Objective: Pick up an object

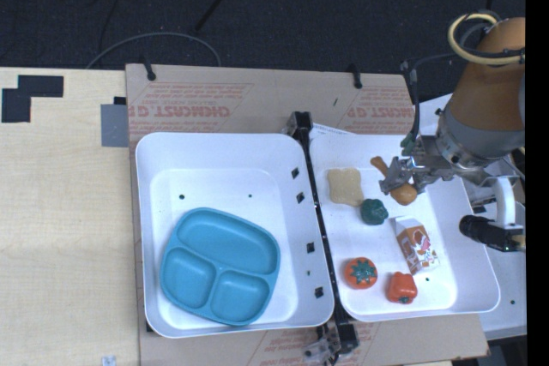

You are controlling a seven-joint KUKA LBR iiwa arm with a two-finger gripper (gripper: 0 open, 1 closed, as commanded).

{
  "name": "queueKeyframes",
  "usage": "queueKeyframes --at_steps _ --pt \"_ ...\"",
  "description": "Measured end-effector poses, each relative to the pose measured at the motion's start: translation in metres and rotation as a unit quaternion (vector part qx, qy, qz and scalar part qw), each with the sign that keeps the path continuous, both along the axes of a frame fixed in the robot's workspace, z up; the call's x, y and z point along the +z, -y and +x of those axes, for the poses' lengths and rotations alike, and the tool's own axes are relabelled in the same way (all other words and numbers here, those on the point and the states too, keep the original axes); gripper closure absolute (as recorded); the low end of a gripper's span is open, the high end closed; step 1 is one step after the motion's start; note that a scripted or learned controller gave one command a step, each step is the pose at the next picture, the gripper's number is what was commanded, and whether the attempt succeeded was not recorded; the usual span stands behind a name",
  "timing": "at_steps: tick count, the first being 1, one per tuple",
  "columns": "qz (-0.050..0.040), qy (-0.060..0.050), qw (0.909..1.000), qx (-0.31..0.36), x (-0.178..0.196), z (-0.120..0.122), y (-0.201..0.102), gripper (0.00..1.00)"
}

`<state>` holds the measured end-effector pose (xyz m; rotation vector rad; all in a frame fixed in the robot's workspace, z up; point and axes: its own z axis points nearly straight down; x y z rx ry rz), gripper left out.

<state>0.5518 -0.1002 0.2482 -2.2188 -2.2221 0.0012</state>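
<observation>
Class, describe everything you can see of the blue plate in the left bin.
The blue plate is a light blue, plastic-looking dish with rounded corners, divided into three compartments: one large and two smaller. It lies flat and upright on the floor of the left bin, towards the near side, turned slightly askew. Nothing rests in it.

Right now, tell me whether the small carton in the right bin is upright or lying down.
Lying down. The carton rests flat on the right bin floor, printed face up, its length along the floor.
</observation>
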Motion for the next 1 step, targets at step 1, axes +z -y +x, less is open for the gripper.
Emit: queueKeyframes --at_steps 1 --pt "0.0003 -0.001 1.0000 0.000 -0.0123 0.0071 -0.0503 1.00"
